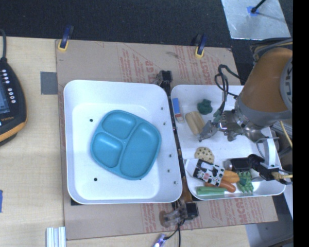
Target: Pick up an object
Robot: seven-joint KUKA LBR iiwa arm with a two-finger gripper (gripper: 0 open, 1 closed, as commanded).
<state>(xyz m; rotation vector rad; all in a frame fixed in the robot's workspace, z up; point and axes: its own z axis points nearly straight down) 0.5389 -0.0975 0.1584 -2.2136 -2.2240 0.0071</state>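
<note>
Camera view: blue plate (125,144) fills left bin (72,138); hand (212,130) wide over right bin (278,192).

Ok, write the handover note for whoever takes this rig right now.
Gripper: over the right white bin, above the tan wooden cylinder; nothing seen between its fingers.
Right bin also holds a dark green toy, spotted cookie, black-and-white cow-patterned block and orange carrot.
Left white bin: blue three-compartment plate.
Done: nothing picked.
Left: grasp and lift one object.
</note>
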